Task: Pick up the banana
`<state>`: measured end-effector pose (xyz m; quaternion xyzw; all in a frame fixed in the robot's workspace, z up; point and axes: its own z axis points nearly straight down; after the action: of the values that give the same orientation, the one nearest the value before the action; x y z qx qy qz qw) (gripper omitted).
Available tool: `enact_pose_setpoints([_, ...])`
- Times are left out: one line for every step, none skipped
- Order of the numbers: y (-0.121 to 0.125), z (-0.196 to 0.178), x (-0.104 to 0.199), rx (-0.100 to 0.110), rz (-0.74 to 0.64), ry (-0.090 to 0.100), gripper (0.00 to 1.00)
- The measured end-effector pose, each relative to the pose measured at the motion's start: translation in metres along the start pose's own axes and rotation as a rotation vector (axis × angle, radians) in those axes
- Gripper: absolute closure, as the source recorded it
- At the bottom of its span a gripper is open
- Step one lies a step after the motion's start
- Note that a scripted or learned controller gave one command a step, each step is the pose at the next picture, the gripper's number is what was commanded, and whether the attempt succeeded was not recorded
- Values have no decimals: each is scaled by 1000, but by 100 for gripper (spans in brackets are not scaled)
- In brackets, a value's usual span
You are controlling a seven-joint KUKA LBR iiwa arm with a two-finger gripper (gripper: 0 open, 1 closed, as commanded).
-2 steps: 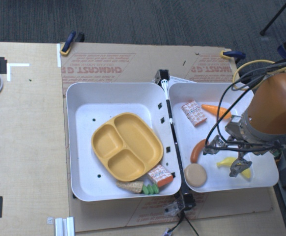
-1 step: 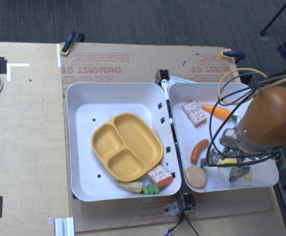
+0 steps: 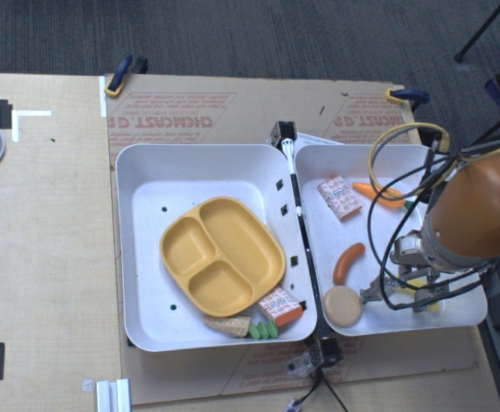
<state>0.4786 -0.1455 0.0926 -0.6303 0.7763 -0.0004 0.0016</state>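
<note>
The grey arm is reached in from the right, and its gripper is lowered near the front edge.

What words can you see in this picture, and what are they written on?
Cardboard sheet under the bins: red print, seen upside down, too blurred to read for sure.
Same red print on the cardboard at the right: also too blurred.
Small carton in the right bin: red and white pattern, no readable words.
Small box by the yellow plate: print too small.
</note>
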Motion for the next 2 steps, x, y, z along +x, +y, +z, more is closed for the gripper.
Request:
enact_pose_setpoints([-32,-67,28,0,135,-1,0])
enact_pose_setpoints([-9,0,14,-3,-11,0,0])
